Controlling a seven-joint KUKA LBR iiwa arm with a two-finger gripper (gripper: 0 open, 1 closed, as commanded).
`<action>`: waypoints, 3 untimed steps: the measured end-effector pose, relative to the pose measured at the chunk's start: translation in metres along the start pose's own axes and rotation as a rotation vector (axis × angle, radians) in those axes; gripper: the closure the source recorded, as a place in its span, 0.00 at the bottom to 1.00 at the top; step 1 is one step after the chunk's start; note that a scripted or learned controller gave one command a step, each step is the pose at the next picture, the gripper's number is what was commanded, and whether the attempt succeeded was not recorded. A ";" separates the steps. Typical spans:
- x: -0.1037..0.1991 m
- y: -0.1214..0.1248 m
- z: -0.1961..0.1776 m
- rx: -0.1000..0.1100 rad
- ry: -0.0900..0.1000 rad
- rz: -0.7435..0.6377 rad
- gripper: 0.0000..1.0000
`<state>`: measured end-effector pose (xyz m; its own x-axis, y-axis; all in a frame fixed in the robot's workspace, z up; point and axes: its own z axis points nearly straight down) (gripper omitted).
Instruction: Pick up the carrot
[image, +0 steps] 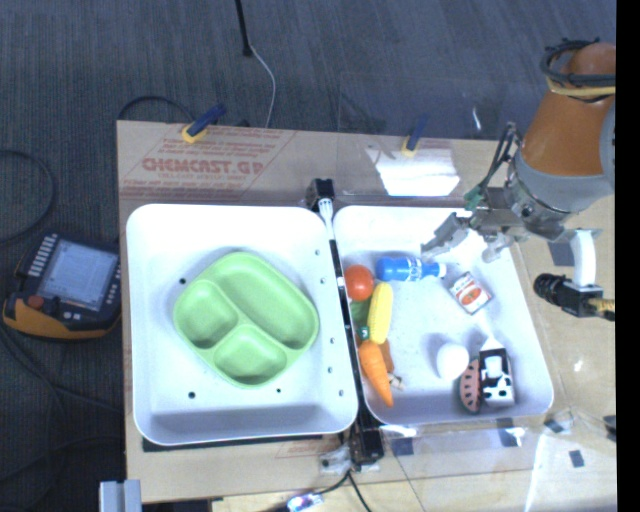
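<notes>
Against the right bin's (520, 300) left wall, near its front-left corner, lies the carrot (375, 372), long axis running front to back. The gripper (470, 236), fingers spread and holding nothing, hangs over the back edge, diagonally opposite.

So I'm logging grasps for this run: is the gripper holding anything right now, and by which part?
Nothing is held. The gripper hangs open over the right bin, and the carrot lies apart from it.
</notes>
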<state>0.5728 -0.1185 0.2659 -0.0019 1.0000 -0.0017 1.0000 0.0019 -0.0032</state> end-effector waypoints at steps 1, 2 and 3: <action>0.063 -0.057 0.087 0.011 0.003 -0.076 0.00; 0.021 -0.068 0.174 -0.015 0.001 0.037 0.00; 0.025 -0.081 0.174 -0.023 0.006 0.296 0.00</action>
<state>0.4909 -0.0940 0.0921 0.2895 0.9572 0.0069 0.9570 -0.2896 0.0192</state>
